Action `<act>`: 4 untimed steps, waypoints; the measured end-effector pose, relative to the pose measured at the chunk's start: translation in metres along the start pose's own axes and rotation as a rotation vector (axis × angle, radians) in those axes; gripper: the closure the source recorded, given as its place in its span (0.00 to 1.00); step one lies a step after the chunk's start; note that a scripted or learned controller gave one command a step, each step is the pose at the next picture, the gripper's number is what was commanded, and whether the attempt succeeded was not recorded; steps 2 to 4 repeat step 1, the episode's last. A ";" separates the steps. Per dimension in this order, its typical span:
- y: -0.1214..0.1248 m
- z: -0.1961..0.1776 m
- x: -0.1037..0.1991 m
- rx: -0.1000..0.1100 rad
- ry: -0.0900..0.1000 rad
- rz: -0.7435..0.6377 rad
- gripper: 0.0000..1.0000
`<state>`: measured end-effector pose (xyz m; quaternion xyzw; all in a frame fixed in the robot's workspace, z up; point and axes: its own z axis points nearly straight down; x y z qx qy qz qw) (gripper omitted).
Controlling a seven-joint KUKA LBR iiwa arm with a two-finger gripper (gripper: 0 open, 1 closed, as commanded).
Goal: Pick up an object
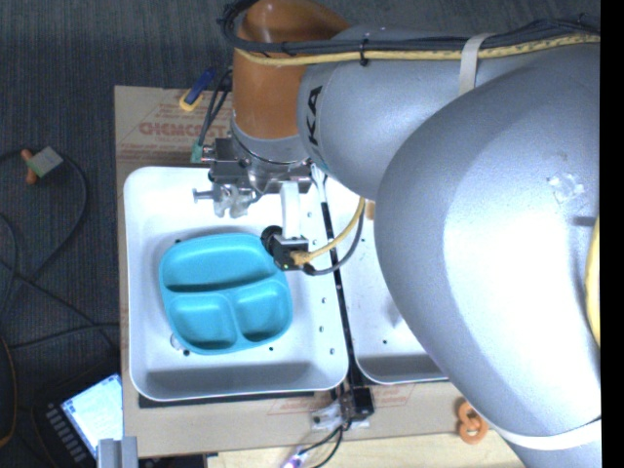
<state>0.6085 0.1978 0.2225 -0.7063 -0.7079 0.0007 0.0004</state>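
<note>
A blue divided tray (226, 293) with three compartments lies in the left white bin (146, 359), filling most of its middle. My gripper (234, 201) hangs over the bin's far edge, just above the tray's far rim. The wrist with its orange band (276, 66) stands right over it. From this angle the fingertips are too small and too hidden by the wrist to read. Nothing shows held beneath the gripper.
The grey arm (468, 193) covers most of the right bin (390, 364), leaving only its near left corner in sight. A black cable (336, 281) runs down along the divide between the bins. Cardboard (156, 125) lies under the bins at the far left.
</note>
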 end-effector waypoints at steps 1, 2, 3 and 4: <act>-0.085 0.047 0.036 0.003 -0.001 0.000 1.00; -0.085 0.047 0.036 0.003 -0.001 0.000 1.00; -0.085 0.047 0.036 0.003 -0.001 0.000 1.00; -0.085 0.047 0.036 0.003 -0.001 0.000 1.00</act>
